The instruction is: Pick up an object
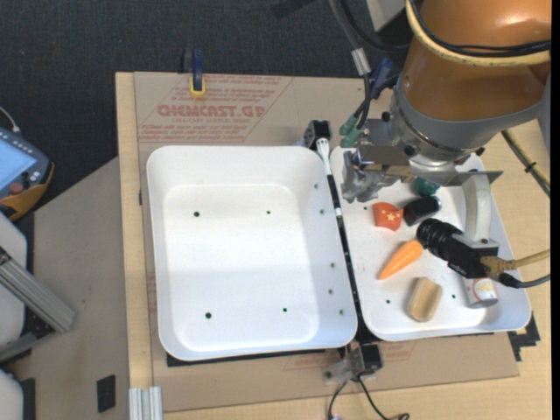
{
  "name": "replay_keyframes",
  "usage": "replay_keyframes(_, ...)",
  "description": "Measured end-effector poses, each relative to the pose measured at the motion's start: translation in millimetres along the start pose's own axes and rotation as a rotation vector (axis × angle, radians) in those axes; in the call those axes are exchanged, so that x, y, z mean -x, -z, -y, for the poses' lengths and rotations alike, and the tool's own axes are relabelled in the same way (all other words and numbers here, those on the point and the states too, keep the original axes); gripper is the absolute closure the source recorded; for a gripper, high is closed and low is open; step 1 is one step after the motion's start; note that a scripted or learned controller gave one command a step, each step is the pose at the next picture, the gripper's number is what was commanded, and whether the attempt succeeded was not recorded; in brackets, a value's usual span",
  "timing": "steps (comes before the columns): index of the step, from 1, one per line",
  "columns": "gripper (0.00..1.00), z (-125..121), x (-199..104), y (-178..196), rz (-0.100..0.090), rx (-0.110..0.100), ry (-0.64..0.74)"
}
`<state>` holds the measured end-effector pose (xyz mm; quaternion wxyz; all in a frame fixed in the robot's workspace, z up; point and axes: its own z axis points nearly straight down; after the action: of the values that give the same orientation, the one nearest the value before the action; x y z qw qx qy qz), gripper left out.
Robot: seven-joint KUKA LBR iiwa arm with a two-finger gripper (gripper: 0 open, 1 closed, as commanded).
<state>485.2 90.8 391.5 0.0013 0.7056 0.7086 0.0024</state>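
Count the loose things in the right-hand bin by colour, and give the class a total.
Orange: 1, the carrot
Red: 1, the block
Tan: 1, the chunk
Black: 1, the small lump
Green: 1, the piece, partly hidden
Silver: 1, the small can
Total: 6, all in the right bin

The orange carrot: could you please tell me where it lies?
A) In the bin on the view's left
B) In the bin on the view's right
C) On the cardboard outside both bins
B: the orange carrot lies on the floor of the right-hand bin, between the red block and the tan block.
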Motion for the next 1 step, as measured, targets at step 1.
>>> replay_keyframes(1,1.00,5.7,4.1,3.7,0.002,-0.003,-0.003)
